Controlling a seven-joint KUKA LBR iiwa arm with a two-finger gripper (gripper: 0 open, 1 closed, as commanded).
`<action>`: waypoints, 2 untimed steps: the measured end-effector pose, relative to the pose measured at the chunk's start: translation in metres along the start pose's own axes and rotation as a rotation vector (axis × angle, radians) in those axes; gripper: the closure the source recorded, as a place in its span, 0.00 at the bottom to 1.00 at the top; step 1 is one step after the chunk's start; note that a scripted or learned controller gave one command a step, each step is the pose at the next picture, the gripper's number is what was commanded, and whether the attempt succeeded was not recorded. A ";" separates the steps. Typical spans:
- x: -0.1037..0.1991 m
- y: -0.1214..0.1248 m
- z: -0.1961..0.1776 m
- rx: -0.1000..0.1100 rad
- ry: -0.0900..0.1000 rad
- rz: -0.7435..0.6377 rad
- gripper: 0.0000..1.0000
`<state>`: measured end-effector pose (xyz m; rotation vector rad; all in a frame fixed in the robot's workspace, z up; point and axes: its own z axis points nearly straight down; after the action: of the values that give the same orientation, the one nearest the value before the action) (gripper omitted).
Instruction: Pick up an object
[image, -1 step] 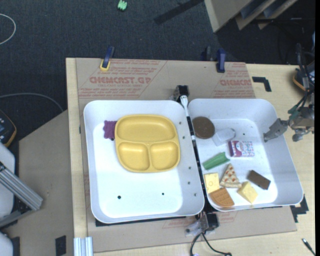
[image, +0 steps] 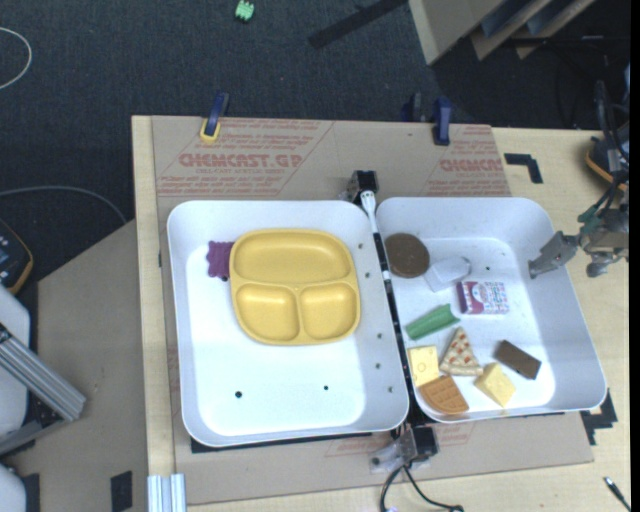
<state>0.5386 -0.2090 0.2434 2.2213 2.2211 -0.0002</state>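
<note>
My gripper (image: 567, 264) hangs over the right rim of the right bin (image: 560, 345), open, with nothing between its fingers. Below and left of it in that bin lie a pink and white carton (image: 483, 296), a round brown cookie (image: 407, 254), a clear wrapper (image: 449, 272), a green pickle (image: 431, 322), a pizza slice (image: 460, 352), a brown bar (image: 518, 359), a cheese wedge (image: 495, 383), a yellow cracker (image: 423, 361) and an orange waffle (image: 444, 395). The carton is the nearest of these to the gripper.
The left bin (image: 270, 395) holds a yellow divided plate (image: 295, 284) with a purple item (image: 218, 259) at its left edge. Both bins rest on a cardboard sheet (image: 300, 150) clamped at the back. Cables and clips sit between the bins.
</note>
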 end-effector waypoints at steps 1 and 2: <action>-0.006 0.002 0.061 0.007 0.003 0.001 0.00; -0.001 0.005 0.105 0.006 0.003 0.000 0.00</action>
<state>0.5436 -0.2102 0.1384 2.2254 2.2263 -0.0033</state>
